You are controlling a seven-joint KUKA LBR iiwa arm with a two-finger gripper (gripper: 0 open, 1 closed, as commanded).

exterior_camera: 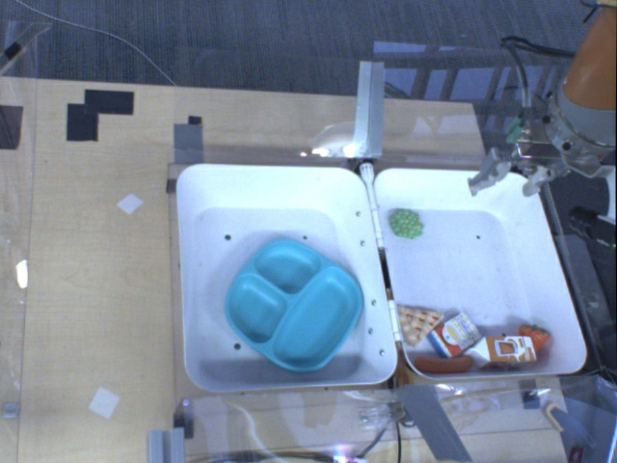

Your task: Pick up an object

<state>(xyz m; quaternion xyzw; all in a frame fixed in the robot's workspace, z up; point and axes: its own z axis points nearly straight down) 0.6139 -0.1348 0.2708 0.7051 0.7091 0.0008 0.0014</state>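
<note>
Nearest the camera, the right bin's (pixel 540 220) front edge held the clutter: a waffle piece (pixel 417 322), a small carton (pixel 455 333), a sausage (pixel 442 364), an orange juice-style box (pixel 510 350) and a red tomato-like item (pixel 536 335), all bunched close, some touching. Left bin (pixel 202 258) held one blue divided plate (pixel 294 303), lying flat near its front half. Further back in the right bin, a green bumpy ball (pixel 406 224), looked like toy broccoli or peas, sat alone near the divider, well apart from the rest. At the far right corner, my gripper (pixel 510 177) hung above the bin's back rim, fingers spread apart, nothing between them. So task status as I read it: nothing picked yet, no contact with any object. Left to do: pick a target, travel over it, descend, close, lift. The green ball looked like the cleanest grab since it was isolated; the front cluster risked a multi-object pinch or a slip off the carton edges.
</note>
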